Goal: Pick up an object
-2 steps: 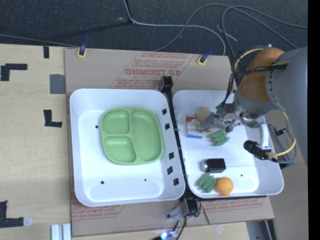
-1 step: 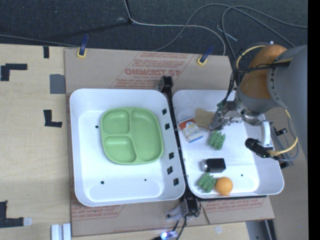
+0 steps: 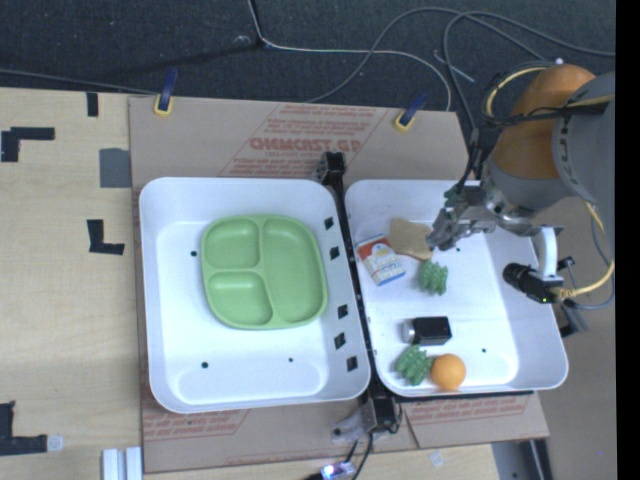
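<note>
1. the gripper hangs low in the right bin, near its far edge, just beside a tan slice.
2. i cannot tell whether it is apart, together or clamped on anything; the view is too small and slanted there.
3. nothing is clearly picked. candidates in the right bin: the tan slice by the far edge, a small red and white box near the left wall, a green sprig mid-bin, a black block, another green piece and an orange ball by the near edge.
4. the left bin holds a green plate in its middle.
5. risks, as i judge them: the slice lies flat and thin, so a close may slip over it or just push it toward the box.
6. the sprig sits close by; a drift sideways could nudge it, or catch two things at once.
7. pressing too low risks hitting the bin floor.
</note>
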`<state>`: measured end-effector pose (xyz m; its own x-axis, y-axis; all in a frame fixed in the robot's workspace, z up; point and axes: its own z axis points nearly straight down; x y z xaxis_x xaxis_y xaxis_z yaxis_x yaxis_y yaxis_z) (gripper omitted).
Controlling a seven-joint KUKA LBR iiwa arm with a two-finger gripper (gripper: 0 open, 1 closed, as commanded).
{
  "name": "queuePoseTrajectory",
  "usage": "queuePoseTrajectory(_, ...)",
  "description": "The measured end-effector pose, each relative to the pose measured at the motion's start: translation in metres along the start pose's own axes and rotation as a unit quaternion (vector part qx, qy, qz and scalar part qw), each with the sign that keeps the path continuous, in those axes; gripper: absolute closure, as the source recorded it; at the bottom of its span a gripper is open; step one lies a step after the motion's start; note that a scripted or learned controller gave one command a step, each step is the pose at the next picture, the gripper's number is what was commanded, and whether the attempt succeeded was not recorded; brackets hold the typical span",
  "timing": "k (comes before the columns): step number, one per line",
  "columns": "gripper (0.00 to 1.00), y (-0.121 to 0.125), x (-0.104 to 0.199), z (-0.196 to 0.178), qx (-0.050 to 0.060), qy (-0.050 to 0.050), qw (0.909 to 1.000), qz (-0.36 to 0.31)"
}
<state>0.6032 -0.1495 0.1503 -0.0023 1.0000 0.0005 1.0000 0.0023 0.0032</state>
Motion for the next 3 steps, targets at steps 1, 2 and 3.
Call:
queuePoseTrajectory(1, 1.00, 0.007, -0.005, -0.046, 0.000, 0.000, 1.0000, 0.000)
queuePoseTrajectory(2, 1.00, 0.008, -0.005, -0.092, -0.001, 0.000, 1.0000, 0.000)
queuePoseTrajectory(3, 1.00, 0.002, 0.045, -0.079, 0.003, 0.000, 1.0000, -0.001)
